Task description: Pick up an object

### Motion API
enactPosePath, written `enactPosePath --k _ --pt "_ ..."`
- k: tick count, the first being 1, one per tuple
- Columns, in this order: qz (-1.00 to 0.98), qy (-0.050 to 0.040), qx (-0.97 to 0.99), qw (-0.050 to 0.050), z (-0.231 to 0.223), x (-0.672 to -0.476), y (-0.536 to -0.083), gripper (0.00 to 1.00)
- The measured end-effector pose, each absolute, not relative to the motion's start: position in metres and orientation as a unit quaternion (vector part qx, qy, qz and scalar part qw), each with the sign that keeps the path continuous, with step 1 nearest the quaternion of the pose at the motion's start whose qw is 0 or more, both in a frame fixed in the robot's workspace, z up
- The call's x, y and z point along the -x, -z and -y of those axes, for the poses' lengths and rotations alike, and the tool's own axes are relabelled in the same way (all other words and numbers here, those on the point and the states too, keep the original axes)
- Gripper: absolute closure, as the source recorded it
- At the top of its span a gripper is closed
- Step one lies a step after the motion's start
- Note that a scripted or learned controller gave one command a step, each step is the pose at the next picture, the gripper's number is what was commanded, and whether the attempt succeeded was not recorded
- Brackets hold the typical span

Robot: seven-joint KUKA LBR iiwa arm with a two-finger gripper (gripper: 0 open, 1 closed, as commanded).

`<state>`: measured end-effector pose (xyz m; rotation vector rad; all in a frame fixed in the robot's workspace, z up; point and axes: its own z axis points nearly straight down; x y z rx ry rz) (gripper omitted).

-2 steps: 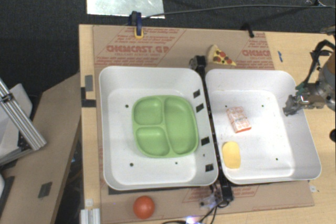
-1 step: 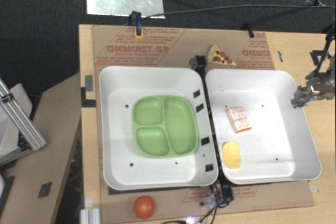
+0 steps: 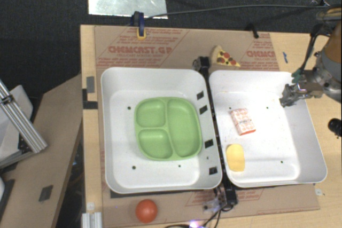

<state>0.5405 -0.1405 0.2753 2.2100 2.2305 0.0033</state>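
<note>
Nearest, a yellow object (image 3: 235, 157) lies at the front of the right bin (image 3: 304, 168), a red-and-white packet (image 3: 242, 121) just behind it. Farther back, the hand (image 3: 291, 94) hovers over the bin's right rim; whether released or clenched, I cannot tell. Approach stage, seemingly: next it must travel left and descend.

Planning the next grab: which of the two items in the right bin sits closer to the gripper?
The red-and-white packet; it lies further up the bin toward the gripper than the yellow piece by the front wall.
</note>
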Motion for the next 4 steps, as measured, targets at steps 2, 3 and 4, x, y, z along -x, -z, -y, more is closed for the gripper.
enactPosePath --k 2,3,4 --pt "-0.71 -0.0009 -0.704 0.0 0.034 -0.554 -0.255 1.0" --pt "-0.711 -0.0013 -0.704 0.0 -0.018 -0.552 -0.255 1.0" --pt "-0.71 -0.0003 -0.704 0.0 -0.075 -0.551 -0.239 1.0"
